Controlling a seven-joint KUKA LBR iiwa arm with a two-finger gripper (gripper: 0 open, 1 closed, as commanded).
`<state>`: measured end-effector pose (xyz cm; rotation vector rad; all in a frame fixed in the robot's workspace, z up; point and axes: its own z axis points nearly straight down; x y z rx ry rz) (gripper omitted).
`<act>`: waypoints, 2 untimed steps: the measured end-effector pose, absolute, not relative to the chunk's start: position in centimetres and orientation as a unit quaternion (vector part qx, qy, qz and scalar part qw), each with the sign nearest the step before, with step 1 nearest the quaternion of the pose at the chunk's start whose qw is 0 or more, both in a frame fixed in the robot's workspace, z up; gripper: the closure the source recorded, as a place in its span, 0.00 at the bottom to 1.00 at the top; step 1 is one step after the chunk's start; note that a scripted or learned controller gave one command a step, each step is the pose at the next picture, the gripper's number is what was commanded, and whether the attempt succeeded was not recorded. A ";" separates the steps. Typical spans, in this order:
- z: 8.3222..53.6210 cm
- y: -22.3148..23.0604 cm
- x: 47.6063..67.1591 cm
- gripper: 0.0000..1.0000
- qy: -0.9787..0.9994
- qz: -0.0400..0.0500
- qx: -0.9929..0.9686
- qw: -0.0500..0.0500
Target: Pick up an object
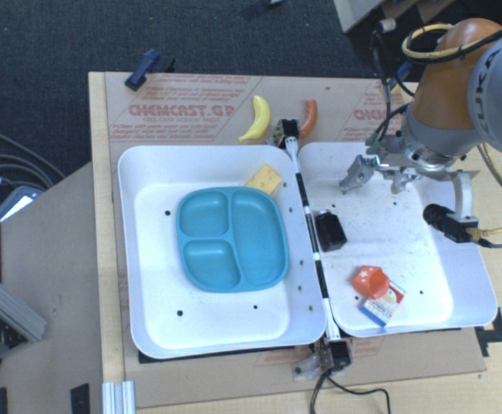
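Where the arm [458, 67] reaches in at the upper right of the frame, I log the gripper [380, 176] with its fingers [354, 178] spread apart and nothing between them, poised over the upper part of the right bin [458, 309].

Right bin contents, as I see them: a black block [329, 230] near its left wall, at mid-height; an orange-red object [370, 279] toward the lower centre, touching a small flat packet [382, 305] with red and blue markings just below it.

Left bin [147, 300]: a blue divided plate [232, 237] at centre; a yellow block [264, 179] at the plate's upper right edge.

Worktop [182, 110] above the bins: a banana [256, 119] and an orange, sausage-shaped piece [308, 118], near each other; a dark blue item [142, 70] at the worktop's upper left corner.
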<state>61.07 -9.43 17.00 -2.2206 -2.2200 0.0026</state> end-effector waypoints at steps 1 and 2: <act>9.7 -10.1 57.9 0.00 -0.707 0.000 -0.707 0.000; 8.5 -9.8 64.4 0.00 -0.707 0.000 -0.707 0.000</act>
